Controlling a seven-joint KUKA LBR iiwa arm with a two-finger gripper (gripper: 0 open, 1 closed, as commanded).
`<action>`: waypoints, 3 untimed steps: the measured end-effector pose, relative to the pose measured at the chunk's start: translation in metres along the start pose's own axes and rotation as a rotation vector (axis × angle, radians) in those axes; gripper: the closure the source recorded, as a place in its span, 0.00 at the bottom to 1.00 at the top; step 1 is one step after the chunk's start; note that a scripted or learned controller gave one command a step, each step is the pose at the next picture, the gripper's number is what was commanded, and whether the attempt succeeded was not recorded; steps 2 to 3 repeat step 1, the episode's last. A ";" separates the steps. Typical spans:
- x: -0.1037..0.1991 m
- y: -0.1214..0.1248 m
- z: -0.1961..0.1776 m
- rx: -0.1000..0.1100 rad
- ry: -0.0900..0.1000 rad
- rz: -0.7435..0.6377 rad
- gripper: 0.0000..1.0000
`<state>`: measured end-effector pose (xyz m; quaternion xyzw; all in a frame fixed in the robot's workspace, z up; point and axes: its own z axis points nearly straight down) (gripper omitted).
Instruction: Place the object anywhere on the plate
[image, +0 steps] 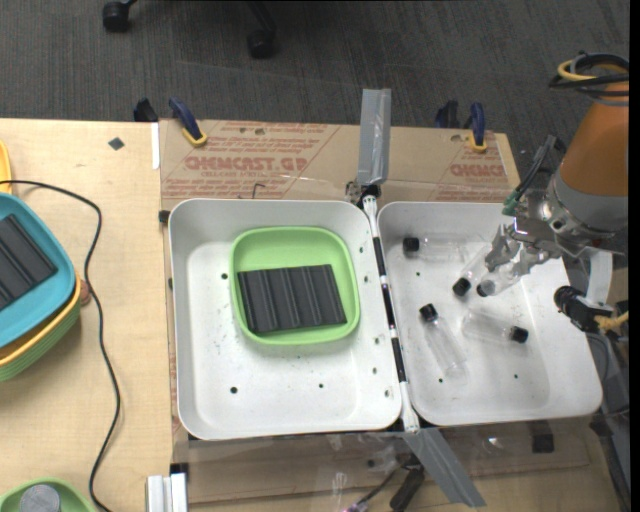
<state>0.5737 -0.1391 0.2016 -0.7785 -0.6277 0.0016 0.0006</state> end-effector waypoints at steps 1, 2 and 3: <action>0.000 0.000 0.000 0.000 0.000 0.000 0.00; 0.000 0.000 0.000 0.000 0.000 0.000 0.00; 0.000 0.000 0.000 0.000 0.000 0.000 0.00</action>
